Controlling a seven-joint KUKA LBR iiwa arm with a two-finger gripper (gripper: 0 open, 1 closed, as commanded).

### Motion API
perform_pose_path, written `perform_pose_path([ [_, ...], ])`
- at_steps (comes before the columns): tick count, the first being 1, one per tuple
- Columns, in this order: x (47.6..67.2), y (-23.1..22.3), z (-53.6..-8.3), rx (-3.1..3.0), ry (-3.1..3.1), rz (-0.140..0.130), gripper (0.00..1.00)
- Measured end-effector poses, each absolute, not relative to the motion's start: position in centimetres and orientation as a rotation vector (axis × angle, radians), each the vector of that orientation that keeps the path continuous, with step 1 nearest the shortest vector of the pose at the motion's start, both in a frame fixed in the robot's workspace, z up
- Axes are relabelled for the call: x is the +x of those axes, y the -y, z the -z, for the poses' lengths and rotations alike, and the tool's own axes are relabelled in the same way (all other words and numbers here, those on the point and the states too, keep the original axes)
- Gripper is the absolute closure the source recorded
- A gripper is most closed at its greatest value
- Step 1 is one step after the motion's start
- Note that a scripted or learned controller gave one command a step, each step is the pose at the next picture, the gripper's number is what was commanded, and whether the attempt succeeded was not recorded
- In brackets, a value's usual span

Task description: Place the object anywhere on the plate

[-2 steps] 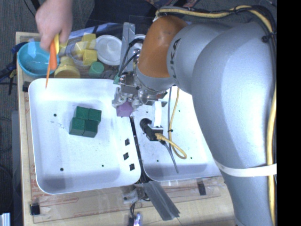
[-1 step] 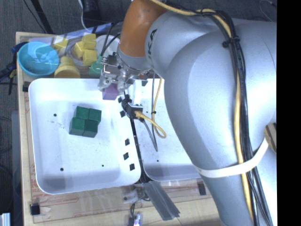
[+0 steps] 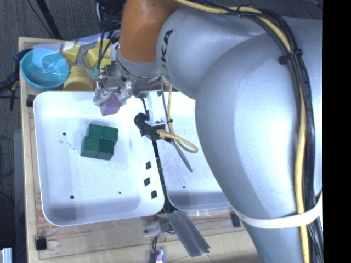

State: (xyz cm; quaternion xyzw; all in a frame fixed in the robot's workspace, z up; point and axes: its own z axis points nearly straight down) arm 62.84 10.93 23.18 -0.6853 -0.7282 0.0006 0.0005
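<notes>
Arm of grey metal with an orange band (image 3: 143, 23) reaches in from the right of the camera view and covers most of the right-hand shallow white bin (image 3: 189, 199). Its two-finger gripper (image 3: 109, 97) hangs over the far edge of the left-hand shallow white bin (image 3: 60, 201), near that bin's far right corner. A small purple block (image 3: 111, 106) sits right at the jaws; the jaws look clamped on it, with the block showing just beneath them. A dark green block made of joined cubes (image 3: 100, 141) lies on the floor of the left bin, towards the middle, well apart from the purple block and below it in the view. Beyond the far edge of the left bin, at the far left corner of the desk (image 3: 33, 223), stands a light blue plastic bowl (image 3: 44, 67), and just beside it lie several yellow plastic objects (image 3: 82, 64); their exact shapes cannot be told.
</notes>
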Motion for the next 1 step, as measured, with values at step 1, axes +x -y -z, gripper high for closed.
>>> perform_pose_path([
  [1, 62.26, -0.58, -21.94, -1.921, 2.481, -0.008, 1.00],
])
